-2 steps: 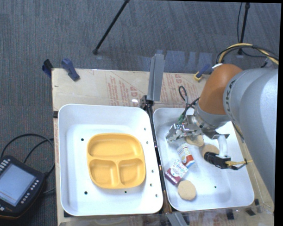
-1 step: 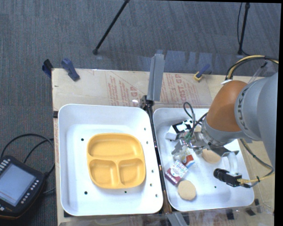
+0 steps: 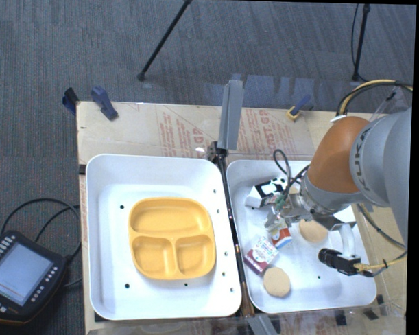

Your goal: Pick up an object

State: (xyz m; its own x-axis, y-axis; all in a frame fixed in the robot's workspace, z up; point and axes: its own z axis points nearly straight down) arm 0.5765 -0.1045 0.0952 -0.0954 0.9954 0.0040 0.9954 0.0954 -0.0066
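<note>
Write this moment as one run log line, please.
arm: over right white bin | gripper: among small packets | yellow compartment tray: left bin

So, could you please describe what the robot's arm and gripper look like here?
The arm is thick, rounded and light grey, with a broad orange band above the wrist. The gripper is a small metallic assembly with dark parts. Black cables loop beside the wrist, and a yellow and black cable arcs over the arm.
</note>
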